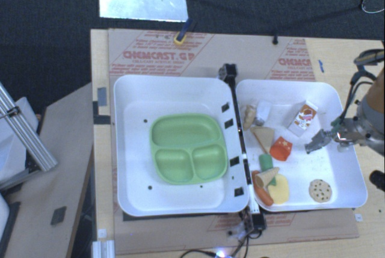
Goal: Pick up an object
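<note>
Orange block (281, 149) just left of gripper (315, 144), apart.

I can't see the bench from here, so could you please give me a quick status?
Gripper over right bin, holding nothing. Toy food untouched, milk carton and orange block closest. Nothing in the way.

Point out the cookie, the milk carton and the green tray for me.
cookie (320, 190): camera view, middle of its top face.
milk carton (302, 118): camera view, centre of its printed side.
green tray (180, 132): camera view, floor of its large compartment.
</note>
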{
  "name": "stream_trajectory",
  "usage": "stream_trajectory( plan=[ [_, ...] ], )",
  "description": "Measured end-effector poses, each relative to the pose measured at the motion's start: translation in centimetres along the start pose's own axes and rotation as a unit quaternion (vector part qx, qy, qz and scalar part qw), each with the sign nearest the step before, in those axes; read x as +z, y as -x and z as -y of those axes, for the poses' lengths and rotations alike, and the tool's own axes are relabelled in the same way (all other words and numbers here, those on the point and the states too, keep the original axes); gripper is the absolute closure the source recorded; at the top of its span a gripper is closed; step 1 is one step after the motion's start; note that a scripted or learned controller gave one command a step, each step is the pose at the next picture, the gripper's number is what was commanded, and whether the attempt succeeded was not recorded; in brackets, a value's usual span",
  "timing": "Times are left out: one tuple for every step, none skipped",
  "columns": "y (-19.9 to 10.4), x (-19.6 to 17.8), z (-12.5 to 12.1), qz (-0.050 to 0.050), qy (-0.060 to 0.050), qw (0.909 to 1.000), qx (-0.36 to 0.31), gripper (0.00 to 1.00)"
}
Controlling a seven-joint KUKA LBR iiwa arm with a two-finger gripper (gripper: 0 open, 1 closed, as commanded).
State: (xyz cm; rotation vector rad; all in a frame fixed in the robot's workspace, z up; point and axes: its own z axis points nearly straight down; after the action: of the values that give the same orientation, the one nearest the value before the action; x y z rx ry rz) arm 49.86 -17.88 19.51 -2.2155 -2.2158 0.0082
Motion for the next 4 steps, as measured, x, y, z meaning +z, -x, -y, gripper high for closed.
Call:
stream_trajectory(
  plan=[
    [0.0, -0.5, -0.3, 0.001, 0.005, 1.0, -0.002, 0.0],
    [-0.6, 3.9, 0.0, 0.0, 0.004, 1.0, -0.001, 0.0],
    [-1.3, 9.6, -0.7, 0.0, 0.004, 1.0, -0.001, 0.0],
    [-1.4, 11.1, -0.8, 0.001, 0.004, 1.0, -0.001, 0.0]
  ],
)
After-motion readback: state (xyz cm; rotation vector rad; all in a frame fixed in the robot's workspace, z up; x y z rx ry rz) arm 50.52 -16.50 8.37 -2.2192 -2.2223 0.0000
